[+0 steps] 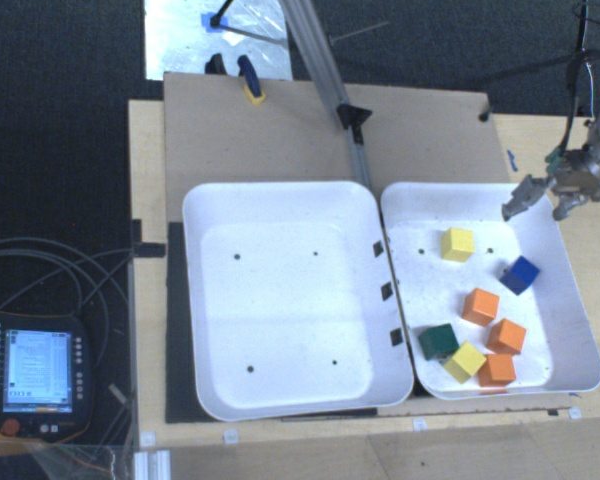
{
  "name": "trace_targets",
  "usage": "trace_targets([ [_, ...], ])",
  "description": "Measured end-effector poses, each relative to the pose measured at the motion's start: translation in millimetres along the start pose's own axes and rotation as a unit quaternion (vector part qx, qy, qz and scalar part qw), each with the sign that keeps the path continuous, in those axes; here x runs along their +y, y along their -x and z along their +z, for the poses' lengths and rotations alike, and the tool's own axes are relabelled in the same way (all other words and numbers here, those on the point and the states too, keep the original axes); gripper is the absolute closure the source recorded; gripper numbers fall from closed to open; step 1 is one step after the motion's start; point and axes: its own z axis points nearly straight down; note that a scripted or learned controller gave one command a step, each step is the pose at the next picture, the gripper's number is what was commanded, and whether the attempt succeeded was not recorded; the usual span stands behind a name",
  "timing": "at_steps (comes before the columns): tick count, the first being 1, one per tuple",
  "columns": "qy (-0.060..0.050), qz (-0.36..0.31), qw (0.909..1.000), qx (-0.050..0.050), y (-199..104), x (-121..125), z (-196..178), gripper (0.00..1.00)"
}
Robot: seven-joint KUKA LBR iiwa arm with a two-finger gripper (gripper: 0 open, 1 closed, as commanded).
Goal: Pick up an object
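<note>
— Above, where do we find the gripper (538, 201)?

— We see it over the upper right corner of the right bin (570, 298), jaws spread apart and holding nothing. We judge it is held high so it can come down on a block without brushing the rim.

— Which blocks lie within reach?

— All sit in the right bin: a yellow block (458, 244) nearest the gripper, a blue block (520, 274) just beyond, three orange blocks (500, 336) grouped lower down, a green block (439, 341) touching a second yellow block (466, 361). Each looks small, matte and square-edged. The left bin (195, 268) and table (280, 133) carry none.
</note>
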Motion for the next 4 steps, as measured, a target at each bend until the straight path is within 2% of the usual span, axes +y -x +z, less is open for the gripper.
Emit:
trace_targets([
  [1,0.000,0.000,1.0000,0.000,4,-3,43,0.00],
  [2,-0.001,0.000,1.0000,0.001,0,-3,104,0.00],
  [3,0.004,-0.001,1.0000,-0.001,1,-1,89,1.00],
  [4,0.004,-0.001,1.0000,-0.001,5,1,44,1.00],
])
